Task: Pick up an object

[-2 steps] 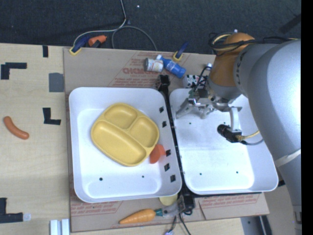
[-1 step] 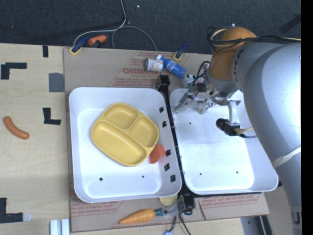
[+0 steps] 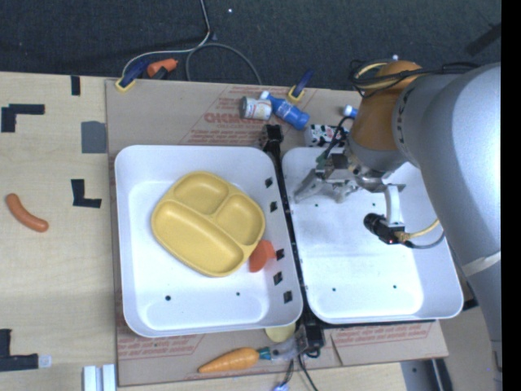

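My gripper (image 3: 324, 191) hangs low over the far left part of the right bin (image 3: 366, 300). Its two grey fingers are spread apart, open, with only bare white bin floor between them. In the left bin (image 3: 134, 300) lies a yellow divided plate (image 3: 207, 222). A small red-orange piece (image 3: 260, 257) rests against the plate's right edge, near the wall between the bins. The gripper is to the right of both, across that wall.
The grey arm (image 3: 456, 161) covers the right bin's far right side. Behind the bins lie a blue and white bottle (image 3: 277, 108) and clamps. An orange sausage (image 3: 26, 212) lies on the bench at the far left. A carrot (image 3: 232, 359) lies in front of the bins.
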`<action>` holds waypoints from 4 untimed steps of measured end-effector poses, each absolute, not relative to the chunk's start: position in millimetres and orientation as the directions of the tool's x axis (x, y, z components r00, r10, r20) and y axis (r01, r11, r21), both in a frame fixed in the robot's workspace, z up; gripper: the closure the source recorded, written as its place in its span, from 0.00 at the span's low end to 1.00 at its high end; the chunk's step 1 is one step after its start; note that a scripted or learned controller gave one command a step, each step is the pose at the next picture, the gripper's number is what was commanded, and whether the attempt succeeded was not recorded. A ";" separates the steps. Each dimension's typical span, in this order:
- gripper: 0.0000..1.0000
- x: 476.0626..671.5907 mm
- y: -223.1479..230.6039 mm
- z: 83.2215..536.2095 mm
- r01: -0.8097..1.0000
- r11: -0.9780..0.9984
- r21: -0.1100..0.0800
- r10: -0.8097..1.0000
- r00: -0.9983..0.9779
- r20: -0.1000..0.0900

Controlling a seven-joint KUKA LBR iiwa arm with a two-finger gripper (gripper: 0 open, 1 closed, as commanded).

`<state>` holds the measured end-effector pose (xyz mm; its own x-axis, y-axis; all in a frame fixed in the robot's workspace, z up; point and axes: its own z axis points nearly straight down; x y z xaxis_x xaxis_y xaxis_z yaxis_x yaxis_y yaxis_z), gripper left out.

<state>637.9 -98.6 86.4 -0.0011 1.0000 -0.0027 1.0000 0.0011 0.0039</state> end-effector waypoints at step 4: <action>0.00 647.6 -96.0 86.1 1.000 0.000 0.003 1.000 0.000 -0.003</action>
